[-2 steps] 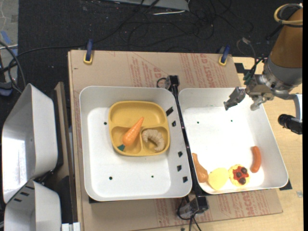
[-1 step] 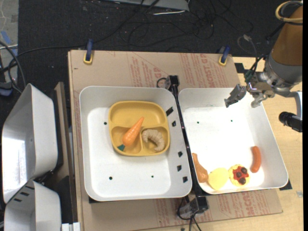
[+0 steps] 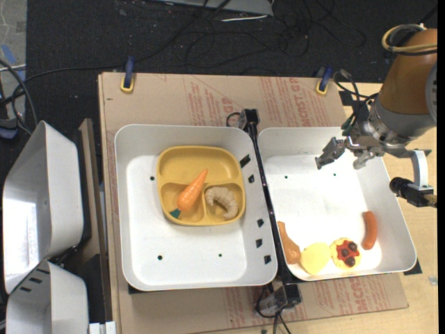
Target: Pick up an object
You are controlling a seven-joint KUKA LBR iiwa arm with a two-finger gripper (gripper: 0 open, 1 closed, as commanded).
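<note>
Well apart from the open, empty hand [image 3: 345, 153], the sausage [image 3: 369, 229] near the right bin's [image 3: 313, 193] lower corner.

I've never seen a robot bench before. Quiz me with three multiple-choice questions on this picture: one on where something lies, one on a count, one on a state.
1. Where does the carrot lie?
A. right bin
B. yellow plate in the left bin
C. bare bench

2. How many items lie in the right bin?
A. one
B. four
C. seven

3. What is the pincer doing?
A. hanging open above the right bin
B. gripping the sausage
C. pressing the shrimp

Answers: 1 B, it rests across the yellow plate. 2 B, the sausage and three pieces sit along the bin's near edge. 3 A, nothing sits between its fingers.
</note>
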